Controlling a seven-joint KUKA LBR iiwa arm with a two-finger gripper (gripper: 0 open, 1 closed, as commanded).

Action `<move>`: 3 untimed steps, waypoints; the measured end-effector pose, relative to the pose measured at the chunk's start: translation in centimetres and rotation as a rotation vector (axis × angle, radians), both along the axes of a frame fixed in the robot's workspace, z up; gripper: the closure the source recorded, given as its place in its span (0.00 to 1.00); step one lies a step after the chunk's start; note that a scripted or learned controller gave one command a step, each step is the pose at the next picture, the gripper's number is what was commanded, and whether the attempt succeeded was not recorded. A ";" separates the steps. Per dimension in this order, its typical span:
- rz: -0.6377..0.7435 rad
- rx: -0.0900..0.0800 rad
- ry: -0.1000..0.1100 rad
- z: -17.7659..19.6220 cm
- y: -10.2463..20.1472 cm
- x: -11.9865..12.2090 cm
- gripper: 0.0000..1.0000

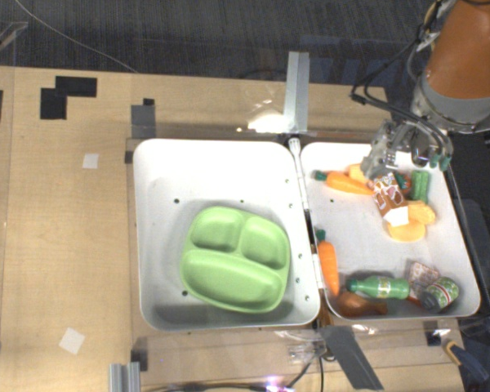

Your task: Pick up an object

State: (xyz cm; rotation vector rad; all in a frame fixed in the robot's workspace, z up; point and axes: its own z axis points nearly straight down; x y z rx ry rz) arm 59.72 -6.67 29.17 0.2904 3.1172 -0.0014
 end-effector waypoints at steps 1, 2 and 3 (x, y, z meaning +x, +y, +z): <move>-0.003 0.003 0.015 -16.5 -2.7 -6.5 1.00; -0.001 0.002 0.007 -16.1 -2.6 -6.4 0.00; 0.031 -0.001 -0.012 -20.0 -1.8 -9.8 0.00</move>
